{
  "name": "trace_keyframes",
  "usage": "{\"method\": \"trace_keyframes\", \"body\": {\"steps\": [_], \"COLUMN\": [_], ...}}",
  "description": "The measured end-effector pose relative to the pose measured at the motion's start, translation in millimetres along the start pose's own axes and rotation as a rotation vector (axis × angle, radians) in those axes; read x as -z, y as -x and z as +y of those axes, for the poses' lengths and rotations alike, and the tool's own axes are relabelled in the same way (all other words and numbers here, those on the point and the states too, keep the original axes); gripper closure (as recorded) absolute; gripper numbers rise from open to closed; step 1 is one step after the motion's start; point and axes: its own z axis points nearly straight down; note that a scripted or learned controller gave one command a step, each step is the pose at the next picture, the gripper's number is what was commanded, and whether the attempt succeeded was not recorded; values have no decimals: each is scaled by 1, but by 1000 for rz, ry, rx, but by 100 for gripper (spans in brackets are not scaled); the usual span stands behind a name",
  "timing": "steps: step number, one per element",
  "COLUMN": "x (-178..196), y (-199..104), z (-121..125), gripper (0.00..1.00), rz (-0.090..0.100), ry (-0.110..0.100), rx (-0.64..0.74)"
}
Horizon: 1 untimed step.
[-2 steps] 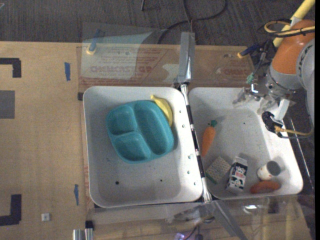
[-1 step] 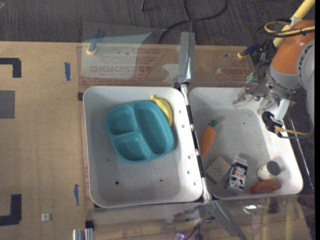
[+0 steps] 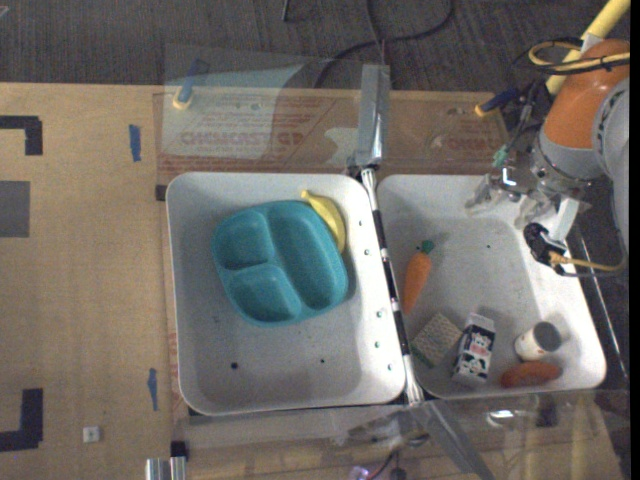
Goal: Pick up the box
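The milk carton (image 3: 474, 347), a small white box with black cow patches and a gabled top, is lying in the right bin (image 3: 470, 238) near its front edge, between a beige sponge (image 3: 437, 337) and a sausage (image 3: 530, 374). The gripper (image 3: 520, 190) is hovering over the bin's far right corner; finger state cannot be determined.

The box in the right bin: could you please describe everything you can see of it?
The box is a small carton, white with black blotches like a cow pattern and a dark top edge; it looks like printed card. It stands near the front of the right bin, leaning slightly. A tan, speckled sponge lies close on its left, seemingly touching it. A white cup and a reddish sausage sit apart to its right. The gripper is over the bin's far side, well away from it.
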Motion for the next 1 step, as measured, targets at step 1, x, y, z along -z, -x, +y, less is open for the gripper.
{"method": "trace_keyframes", "body": {"steps": [1], "x": [0], "y": [0], "z": [0], "gripper": [0], "rz": [0], "ry": [0], "rx": [0]}}
